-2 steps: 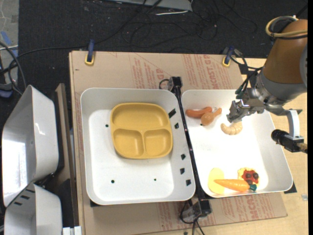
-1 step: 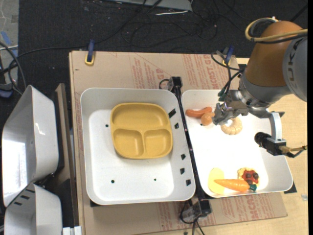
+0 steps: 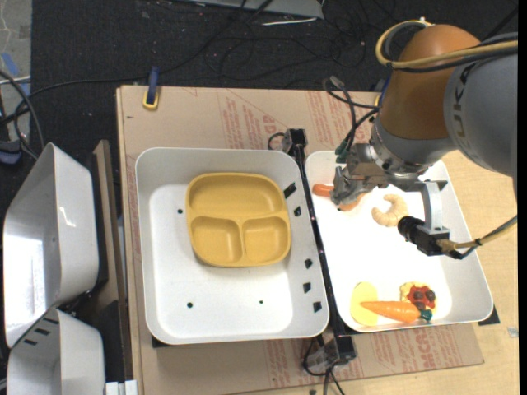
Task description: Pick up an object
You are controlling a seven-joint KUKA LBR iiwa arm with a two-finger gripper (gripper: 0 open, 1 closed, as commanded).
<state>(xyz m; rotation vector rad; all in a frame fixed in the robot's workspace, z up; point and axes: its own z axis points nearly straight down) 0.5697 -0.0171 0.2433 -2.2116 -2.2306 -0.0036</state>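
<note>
My gripper [image 3: 344,192] hangs low over the far left part of the right bin [image 3: 461,270]. An orange-red sausage-shaped piece [image 3: 323,190] lies directly under it, its ends poking out on either side of the gripper. A pale curved pastry-like piece [image 3: 389,211] rests just to the right of the gripper. Near the bin's front lie a carrot [image 3: 392,309] on a yellow piece [image 3: 363,296] and a small red and green item [image 3: 421,295].
The left bin [image 3: 165,303] holds a yellow divided plate [image 3: 239,219]. A black divider with clips [image 3: 311,220] runs between the bins. The arm's black cable fitting [image 3: 424,235] hangs over the right bin's middle.
</note>
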